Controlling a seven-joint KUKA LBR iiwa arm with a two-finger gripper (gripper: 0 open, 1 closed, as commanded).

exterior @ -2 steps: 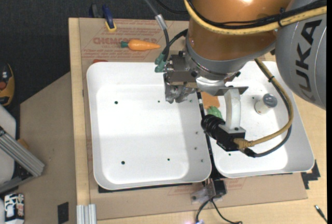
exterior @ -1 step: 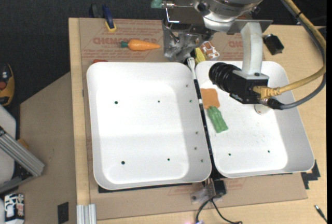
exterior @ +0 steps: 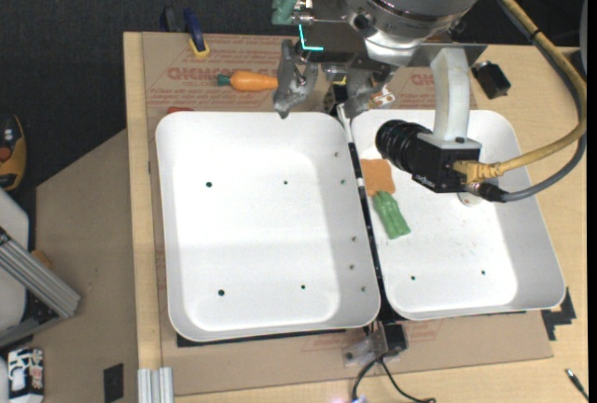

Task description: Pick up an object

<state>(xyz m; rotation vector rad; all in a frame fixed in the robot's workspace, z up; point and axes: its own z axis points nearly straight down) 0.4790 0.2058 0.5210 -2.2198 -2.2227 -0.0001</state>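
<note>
- Gripper (exterior: 315, 93): fingers spread apart, clamping nothing, poised over the far rim where the two bins meet.
- Carrot (exterior: 250, 81): on the bench, just left of the gripper, outside the left bin (exterior: 187, 205).
- Orange block (exterior: 378, 175) and green block (exterior: 392, 215): touching, inside the right bin (exterior: 522, 243).

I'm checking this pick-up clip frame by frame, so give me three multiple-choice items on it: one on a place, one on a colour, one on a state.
1. Where does the green block lie?
A. right bin
B. left bin
C. on the cardboard

2. What colour is the flat piece touching the green block's upper end?
A. blue
B. orange-brown
C. white

3. How does the gripper stand to the green block?
A. clamped on it
B. pressing it down
C. apart from it, over the bins' far edge

Key: 1 A, it rests by the right bin's left wall. 2 B, its face is orange-brown. 3 C, bare white tray separates them.
</note>
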